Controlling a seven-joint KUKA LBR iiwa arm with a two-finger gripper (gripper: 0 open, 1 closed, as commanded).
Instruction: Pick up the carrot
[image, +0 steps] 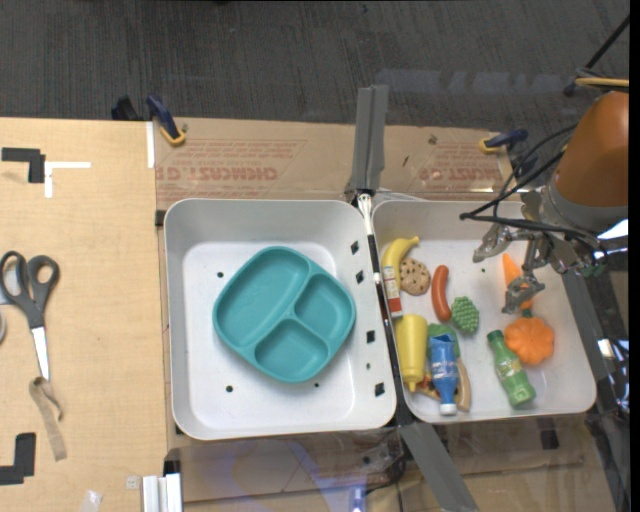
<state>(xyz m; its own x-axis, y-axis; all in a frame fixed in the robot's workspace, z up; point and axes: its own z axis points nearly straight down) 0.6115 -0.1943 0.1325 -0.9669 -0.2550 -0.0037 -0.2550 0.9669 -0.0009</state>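
Note:
The carrot (511, 268) is a small orange piece lying in the right bin (575, 395), near its far right side. The arm's wrist covers part of it. My gripper (508, 270) hangs low over the carrot. One finger (490, 244) is at its far left and the other finger (522, 293) at its near side. The fingers stand apart around the carrot and look open, without pressing on it.
Just in front of the gripper are an orange pumpkin (530, 340) and a green bottle (511, 371). To its left lie broccoli (464, 315), a red sausage (440, 290), a cookie (414, 273), a banana (398, 250), and yellow (410, 345) and blue (443, 358) bottles. The left bin (190, 400) holds a teal divided plate (285, 313).

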